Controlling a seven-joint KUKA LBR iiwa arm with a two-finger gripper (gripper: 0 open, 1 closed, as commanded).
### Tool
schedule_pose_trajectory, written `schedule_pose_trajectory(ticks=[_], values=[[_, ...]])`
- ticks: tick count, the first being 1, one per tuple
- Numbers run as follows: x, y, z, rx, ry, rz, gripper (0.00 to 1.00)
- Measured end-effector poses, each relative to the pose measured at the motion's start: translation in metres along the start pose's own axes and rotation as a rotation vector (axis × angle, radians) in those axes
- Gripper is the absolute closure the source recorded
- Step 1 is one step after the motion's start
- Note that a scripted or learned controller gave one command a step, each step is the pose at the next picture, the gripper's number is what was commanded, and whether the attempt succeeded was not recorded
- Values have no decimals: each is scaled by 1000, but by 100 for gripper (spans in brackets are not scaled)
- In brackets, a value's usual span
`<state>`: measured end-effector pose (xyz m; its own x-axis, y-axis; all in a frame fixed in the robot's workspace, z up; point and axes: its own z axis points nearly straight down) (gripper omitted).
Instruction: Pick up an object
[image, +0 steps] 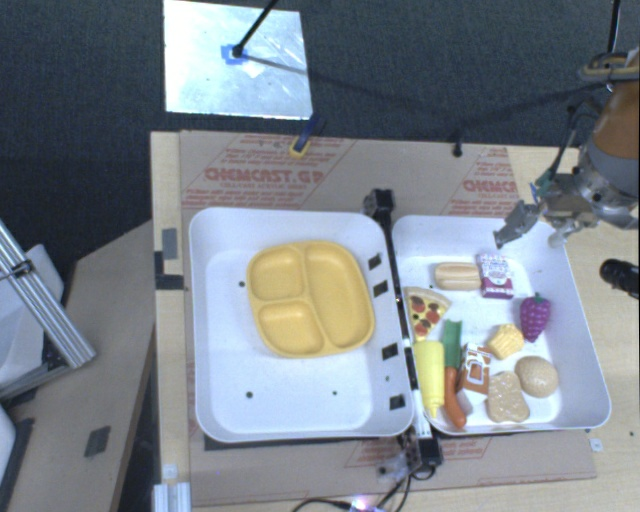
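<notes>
Robot gripper (535, 222) hovers over the far edge of the right bin (580, 300), its two fingers spread apart and holding nothing.

The right bin holds small plastic toy foods: a hot dog bun (457, 275) and a pink-and-white carton (496, 275) nearest the gripper, purple grapes (534, 317), a pizza slice (425, 311), yellow corn (429, 371), a bread roll (537, 376). The left bin (215, 330) holds a smooth yellow three-compartment plate (309, 298). Both glossy white bins sit on brown cardboard (270, 165) printed "CHEMCAST GP" in red.
</notes>
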<state>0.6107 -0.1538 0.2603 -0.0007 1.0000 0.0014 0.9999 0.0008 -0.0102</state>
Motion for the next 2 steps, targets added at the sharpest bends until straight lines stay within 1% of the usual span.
schedule_pose_trajectory(ticks=[1, 2], values=[[0, 2, -8, -12, -2, -2, 0], [-3, 4, 54, -8, -1, -1, 0]])
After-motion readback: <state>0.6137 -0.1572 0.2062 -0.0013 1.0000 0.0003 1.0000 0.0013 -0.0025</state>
